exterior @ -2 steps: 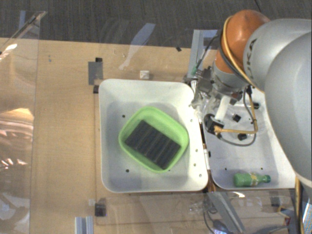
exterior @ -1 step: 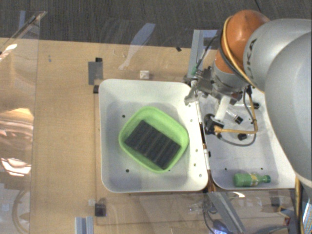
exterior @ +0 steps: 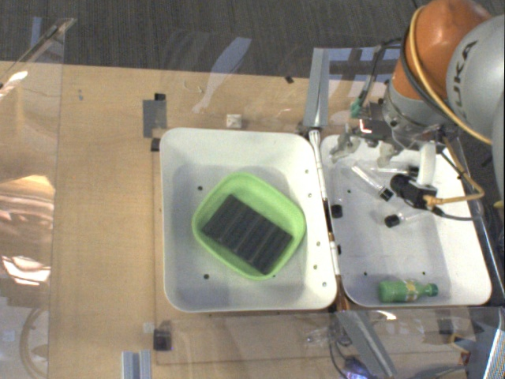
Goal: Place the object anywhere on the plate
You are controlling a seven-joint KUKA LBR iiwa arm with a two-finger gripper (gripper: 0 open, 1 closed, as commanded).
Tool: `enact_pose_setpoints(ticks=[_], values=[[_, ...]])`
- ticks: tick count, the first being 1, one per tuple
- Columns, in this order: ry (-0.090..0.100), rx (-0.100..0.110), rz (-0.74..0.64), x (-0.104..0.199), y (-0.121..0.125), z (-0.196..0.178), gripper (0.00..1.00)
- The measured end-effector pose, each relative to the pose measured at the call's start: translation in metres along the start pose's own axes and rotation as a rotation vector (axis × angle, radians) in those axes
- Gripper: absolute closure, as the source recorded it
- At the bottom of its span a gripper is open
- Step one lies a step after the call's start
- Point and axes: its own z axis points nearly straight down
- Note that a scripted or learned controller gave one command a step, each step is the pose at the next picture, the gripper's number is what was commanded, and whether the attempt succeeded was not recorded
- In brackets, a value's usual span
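A small green bottle lies on its side near the front edge of the right bin, its cap pointing right. In the left bin sits the green plate, square with rounded corners, and a dark ridged slab lies in its middle. My gripper hangs low over the back of the right bin, below the grey and orange wrist. It is well behind the bottle and to the right of the plate.
Small black pieces lie on the right bin's floor near the gripper, and another lies by the wall between the bins. A cable with a yellow tip trails from the wrist. A grey metal post stands behind the bins.
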Motion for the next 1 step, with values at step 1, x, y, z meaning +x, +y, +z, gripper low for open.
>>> enact_pose_setpoints(ticks=[1], values=[[-0.001,-0.001,-0.076,-0.0625,0.0419,-0.0432,0.0]])
